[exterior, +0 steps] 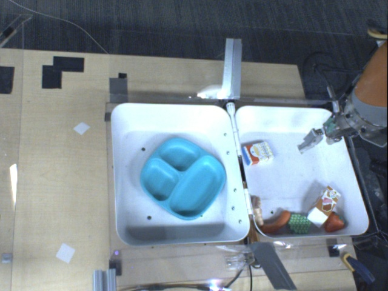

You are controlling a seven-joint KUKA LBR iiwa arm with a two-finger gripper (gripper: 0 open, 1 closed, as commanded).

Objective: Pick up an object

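Camera view, fixed overhead, slanted down on wooden tabletop (54,180) carrying two shallow white bins side by side.

Left bin (130,223): holds one blue divided tray (183,177), three compartments, lying roughly central.

Right bin (285,117): holds several small objects.
- Small carton (257,153), white with red and orange print, near the dividing wall in the upper left part of the bin, well apart from the rest.
- Cluster along the lower edge: reddish-brown sausage-shaped piece (276,220), green textured item (298,223) just beside it, white block (317,216) touching the green item, red rounded piece (335,224) at the lower right corner.
- Brown-and-white printed packet (328,199) tilted just above the white block.

Arm (371,90) enters from right, grey with orange section, over the right bin's upper right corner. Tool (314,137) over the bin's upper right area, tilted down and to the left, near the right wall. Nothing visible between the fingers; fingers small and blurred, spacing not resolvable, so open/closed state cannot be told.

All objects resting on bin floor, none lifted. Nearest object to tool: small carton, to its left, not touching.
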